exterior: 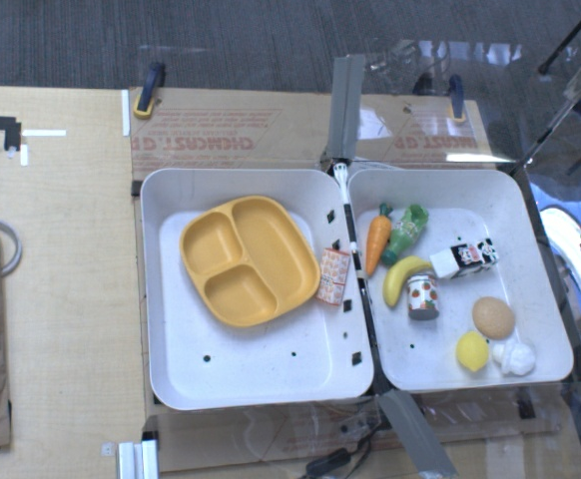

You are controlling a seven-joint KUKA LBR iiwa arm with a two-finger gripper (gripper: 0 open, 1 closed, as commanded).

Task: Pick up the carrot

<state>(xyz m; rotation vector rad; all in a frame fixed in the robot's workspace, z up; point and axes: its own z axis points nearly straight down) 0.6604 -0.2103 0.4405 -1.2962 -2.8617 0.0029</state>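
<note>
The carrot (pixel 376 239), orange with a green top, lies near the left wall of the right bin (pixel 545 297), close to the divider between the bins. A green packet (pixel 406 230) touches its right side and a banana (pixel 402 275) curves just below it.
The right bin also holds a small can (pixel 423 297), a black-and-white toy (pixel 464 257), a brown egg-like ball (pixel 492 317), a lemon (pixel 472 351) and a white lump (pixel 516 358). In the left bin (pixel 161 297) sit a yellow divided plate (pixel 246 259) and a small carton (pixel 333 274).
</note>
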